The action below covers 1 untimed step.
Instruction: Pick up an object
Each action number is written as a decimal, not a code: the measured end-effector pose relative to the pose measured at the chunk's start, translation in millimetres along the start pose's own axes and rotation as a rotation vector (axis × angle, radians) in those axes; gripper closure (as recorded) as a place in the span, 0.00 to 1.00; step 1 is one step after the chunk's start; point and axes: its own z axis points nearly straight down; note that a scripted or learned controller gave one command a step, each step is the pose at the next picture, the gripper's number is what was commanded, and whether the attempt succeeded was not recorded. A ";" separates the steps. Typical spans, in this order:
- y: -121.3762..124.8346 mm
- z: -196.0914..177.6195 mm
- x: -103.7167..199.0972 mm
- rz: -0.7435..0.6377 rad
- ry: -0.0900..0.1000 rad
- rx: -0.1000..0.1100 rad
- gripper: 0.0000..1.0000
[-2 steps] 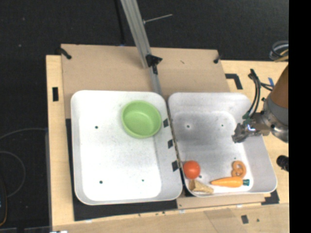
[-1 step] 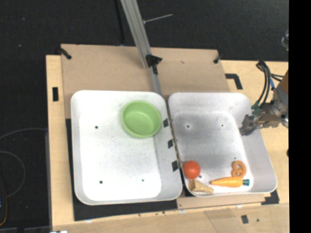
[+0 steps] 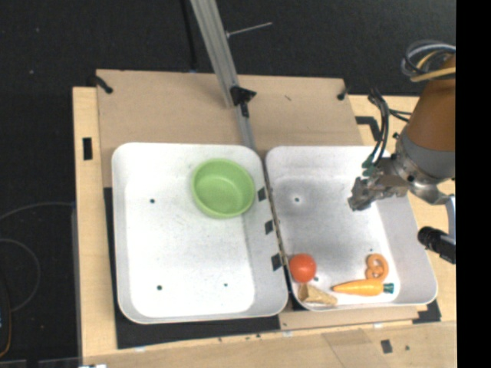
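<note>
In the right bin (image 3: 330,182), several small items lie along the near edge: a red ball (image 3: 303,267), an orange carrot (image 3: 357,287), an orange pretzel-shaped piece (image 3: 376,265) and a tan piece (image 3: 317,296). My gripper (image 3: 362,196) hangs over the right bin's upper right part, well above and behind these items, with nothing seen between its fingers. The grey arm with its orange band (image 3: 433,121) reaches in from the right.
A green bowl (image 3: 223,188) sits in the left bin (image 3: 153,244) near its far right corner. A metal pole (image 3: 219,44) slants up from the bench behind the bins. A black divider strip (image 3: 270,221) runs between the bins.
</note>
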 end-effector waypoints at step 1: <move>19.8 -7.3 54.3 -0.003 0.001 -0.002 1.00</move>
